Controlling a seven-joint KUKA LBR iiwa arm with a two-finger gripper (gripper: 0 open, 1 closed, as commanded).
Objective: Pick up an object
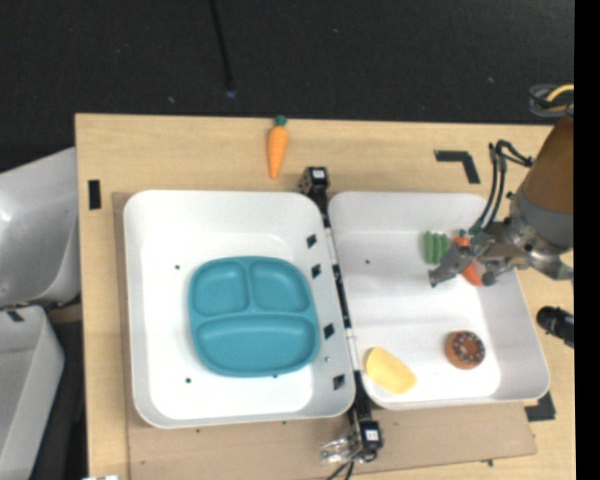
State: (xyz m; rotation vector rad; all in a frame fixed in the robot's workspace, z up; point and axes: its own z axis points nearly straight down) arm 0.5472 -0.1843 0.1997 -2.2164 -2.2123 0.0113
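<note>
Tool (448,268) low in right bin (400,218), beside green object (436,245)

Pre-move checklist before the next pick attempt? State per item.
1. Gripper over the right bin: ok, it is at the upper right part.
2. Target in reach: ok, green item and a small orange-red piece lie right at the gripper.
3. Object between fingers: cannot tell.
4. Other candidates apart from each other: ok, yellow item and brown round item sit separately at the near side.
5. Carrot in a bin: not ok, it lies on the bench behind the bins.
</note>
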